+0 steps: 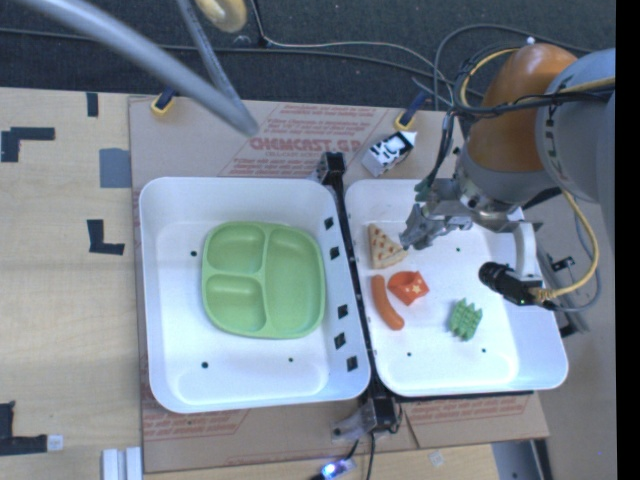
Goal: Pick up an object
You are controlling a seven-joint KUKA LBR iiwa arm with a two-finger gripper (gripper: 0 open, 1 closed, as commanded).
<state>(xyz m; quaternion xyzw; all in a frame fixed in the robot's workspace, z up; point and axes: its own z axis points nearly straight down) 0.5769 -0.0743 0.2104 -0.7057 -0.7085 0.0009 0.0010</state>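
Presently the tool [418,230], its state impossible to tell, hovers just right of the wedge-shaped toy [382,245], judged light, rigid and smooth, best gripped across its flat sides.

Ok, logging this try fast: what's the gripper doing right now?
Gripper: in the right bin, above the wedge; cannot be told whether open or closed. Nothing seen in it.

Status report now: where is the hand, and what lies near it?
Hand over right bin, beside pizza slice. Nothing visibly held. Tomato, sausage close below.
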